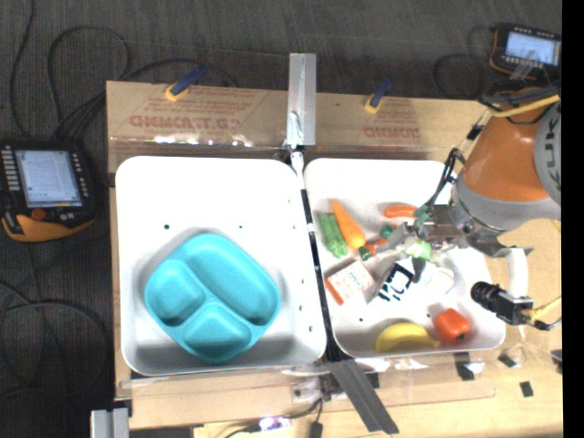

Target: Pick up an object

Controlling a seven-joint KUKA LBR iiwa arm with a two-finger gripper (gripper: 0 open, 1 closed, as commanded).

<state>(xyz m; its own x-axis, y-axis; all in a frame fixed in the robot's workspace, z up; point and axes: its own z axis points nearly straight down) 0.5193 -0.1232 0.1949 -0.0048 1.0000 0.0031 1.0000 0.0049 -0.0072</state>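
Left bin (146, 185) held a turquoise divided tray (212, 297), lying at a slant near the bin's middle. Right bin (339, 336) was crowded with small objects: an orange carrot (346, 225) beside a green vegetable (331, 233) near the divider, a small orange-red piece (399, 212) towards the far wall, a red-and-white carton (349, 284) at centre, a black-and-white item (396, 282) just right of it, a yellow banana (405, 337) by the near wall, and a red block (452, 323) touching the banana's right end.

The arm (511, 167) reached in from the right, orange band above the wrist, bent low over the right bin. The gripper (412, 241) sat among the clutter, between the orange-red piece and the black-and-white item, close to the carrot's tip. Finger spread could not be told; parts and objects overlapped there. No object clearly seen held.

A pendant (43, 192) lay on the floor left of the bench.
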